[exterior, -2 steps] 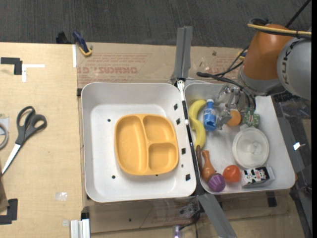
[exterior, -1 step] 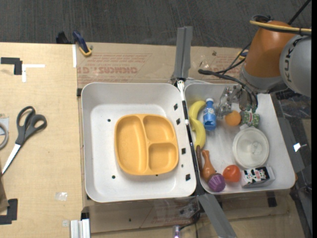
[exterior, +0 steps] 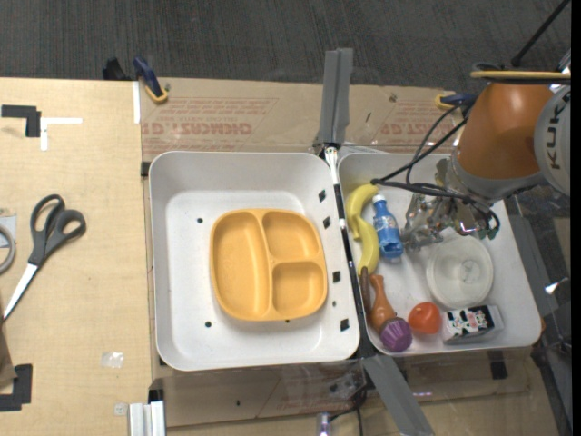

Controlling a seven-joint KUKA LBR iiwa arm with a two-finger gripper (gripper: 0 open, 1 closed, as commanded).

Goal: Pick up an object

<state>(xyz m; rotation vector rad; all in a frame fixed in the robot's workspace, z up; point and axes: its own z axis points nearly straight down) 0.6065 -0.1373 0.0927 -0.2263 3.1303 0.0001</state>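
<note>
The arm [exterior: 508, 130] reaches in over the right bin [exterior: 522, 330], its gripper [exterior: 438, 223] low in the bin's upper middle. Whether the gripper is apart or together cannot be told; the metal parts blur into cables there.

Just left of the gripper lies a small bottle [exterior: 386, 230] with a blue label, close beside it but not visibly clamped. Left of the bottle, a banana [exterior: 362, 221] curves along the bin's left wall. Just below the gripper sits a clear round container [exterior: 460, 273], near it but apart. Farther down, along the bin's near edge, lie a brown-handled piece [exterior: 379, 300], a purple ball [exterior: 396, 335], an orange ball [exterior: 424, 317] and a black-and-white box [exterior: 472, 322], all well apart from the gripper.

The left bin [exterior: 172, 271] holds a yellow divided plate [exterior: 269, 263]. Scissors [exterior: 41, 239] lie on the bench at far left.
</note>
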